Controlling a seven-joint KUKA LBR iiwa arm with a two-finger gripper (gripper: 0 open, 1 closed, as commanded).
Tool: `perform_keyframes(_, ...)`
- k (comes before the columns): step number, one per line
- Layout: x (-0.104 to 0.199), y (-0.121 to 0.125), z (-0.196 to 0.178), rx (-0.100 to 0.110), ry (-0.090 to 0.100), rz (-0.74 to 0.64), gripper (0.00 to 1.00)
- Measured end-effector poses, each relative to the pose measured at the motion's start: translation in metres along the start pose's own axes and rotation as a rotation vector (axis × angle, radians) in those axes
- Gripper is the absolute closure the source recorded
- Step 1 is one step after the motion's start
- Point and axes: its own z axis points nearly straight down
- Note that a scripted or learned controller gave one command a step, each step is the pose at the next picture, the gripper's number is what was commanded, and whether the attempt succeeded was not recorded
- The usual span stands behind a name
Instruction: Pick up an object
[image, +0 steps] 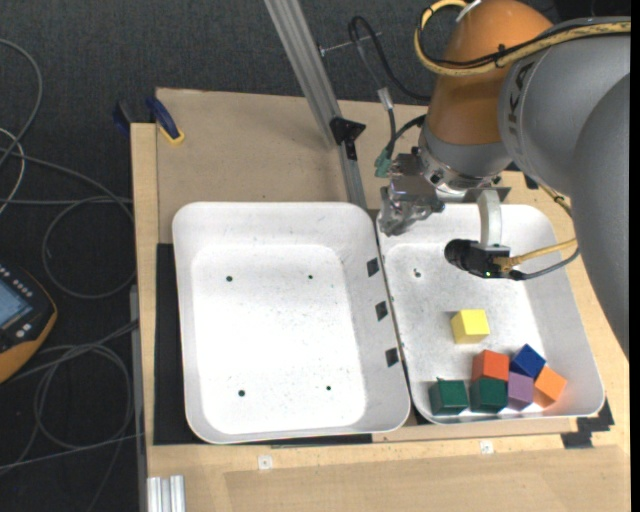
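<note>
Blocks are sitting in the right bin (570, 330): a yellow cube (469, 325) is lying alone mid-bin, and a cluster is crowding the near right corner, with two green blocks (468, 395), a red-orange block (491, 365), a blue block (527, 359), a purple block (521, 387) and an orange block (550, 383). The gripper (408, 205) is hanging over the far left corner of that bin, well apart from every block; whether its fingers are released or clenched, I cannot tell. The left bin (190, 300) is lying just beside it on the worktop (240, 130).
</note>
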Motion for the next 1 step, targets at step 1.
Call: perform_keyframes(1, 0.0473, 0.0299, -0.0093, -0.001, 0.002, -0.001, 1.00)
